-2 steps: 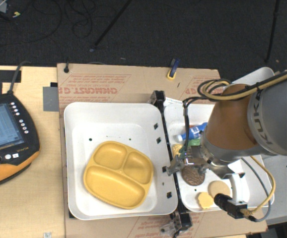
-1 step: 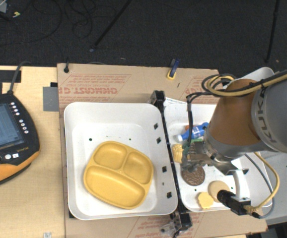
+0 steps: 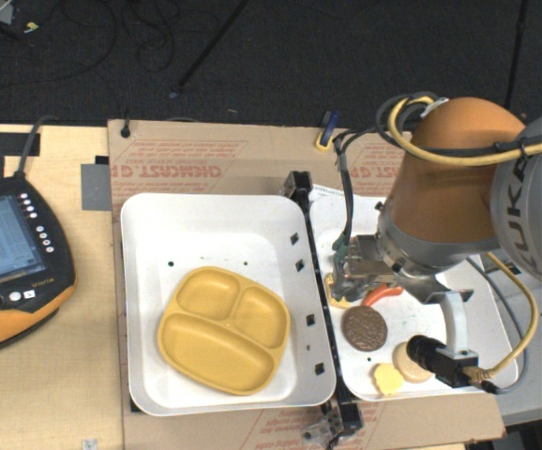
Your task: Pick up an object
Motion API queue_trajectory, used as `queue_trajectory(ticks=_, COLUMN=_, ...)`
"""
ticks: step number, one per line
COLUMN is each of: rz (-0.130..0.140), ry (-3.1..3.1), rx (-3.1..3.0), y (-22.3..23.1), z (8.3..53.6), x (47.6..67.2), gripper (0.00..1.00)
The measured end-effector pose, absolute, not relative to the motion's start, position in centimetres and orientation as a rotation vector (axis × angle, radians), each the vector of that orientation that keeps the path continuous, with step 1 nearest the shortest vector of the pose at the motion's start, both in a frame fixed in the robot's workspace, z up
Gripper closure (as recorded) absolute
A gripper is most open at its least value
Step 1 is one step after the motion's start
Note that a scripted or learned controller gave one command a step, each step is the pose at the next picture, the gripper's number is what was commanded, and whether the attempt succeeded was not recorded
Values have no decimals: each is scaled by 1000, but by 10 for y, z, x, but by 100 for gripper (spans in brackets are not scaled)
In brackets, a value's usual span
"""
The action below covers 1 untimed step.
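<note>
Arm (image 3: 459, 186) is reaching in from the right and hanging over the R bin (image 3: 327, 228). Gripper (image 3: 353, 268) is sitting low at that bin's left side, close to the divider btw the bins. Grip state: can't tell, wrist is blocking the view, and nothing is visibly being held.

Pickable objs in the R bin:
- orange-red piece (image 3: 382, 295) is lying just beside the gripper, partly under the wrist; can't tell if they're touching.
- brown disc (image 3: 365, 328) is lying flat just below that, near the gripper.
- yellow lump (image 3: 387, 379) is resting near the bin's front edge, below the disc and apart from it.

L bin (image 3: 205, 228) is holding a yellow divided plate (image 3: 222, 328) w/ 3 compartments, lying flat toward the front, well apart from the gripper.

Teach pendant (image 3: 8, 251) w/ lit screen is sitting on the bench at far left.
</note>
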<state>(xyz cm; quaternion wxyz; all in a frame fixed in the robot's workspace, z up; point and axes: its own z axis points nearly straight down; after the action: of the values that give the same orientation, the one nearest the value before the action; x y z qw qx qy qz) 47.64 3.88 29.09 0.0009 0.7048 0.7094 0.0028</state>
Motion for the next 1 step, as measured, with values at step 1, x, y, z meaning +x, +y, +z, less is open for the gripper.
queue_trajectory(ticks=1, rz=20, ry=2215, rx=2213, y=17, z=488, x=477, gripper=100)
